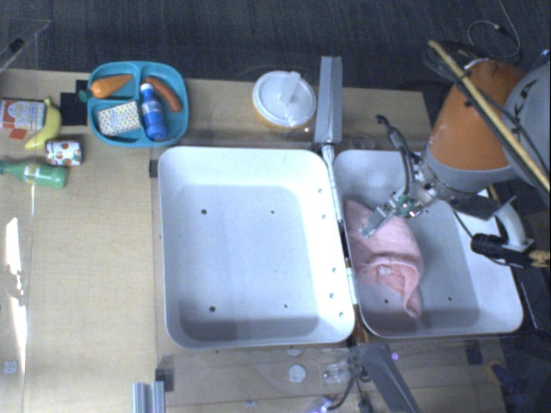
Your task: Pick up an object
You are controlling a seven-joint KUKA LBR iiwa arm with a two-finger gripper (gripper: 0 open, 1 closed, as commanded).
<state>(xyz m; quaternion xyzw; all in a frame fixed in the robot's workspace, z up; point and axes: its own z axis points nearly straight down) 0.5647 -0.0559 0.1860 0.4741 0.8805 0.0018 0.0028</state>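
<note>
My claw (398, 206) hangs over the crumpled pink cloth (387, 255) in the right-hand shallow white plastic bin (482, 308), at the cloth's one o'clock edge; I cannot tell its state. A shallow pinch there risks the soft fabric slipping free.

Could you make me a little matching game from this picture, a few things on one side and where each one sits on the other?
Things:
1. pink cloth
2. blue bottle
3. banana
4. white lid

Places:
A. on the bench above the bins, beside the divider
B. in the right bin, under the gripper
C. at the bench's far left edge
D. in the blue divided tray

Pairs: 1-B, 2-D, 3-C, 4-A
</note>
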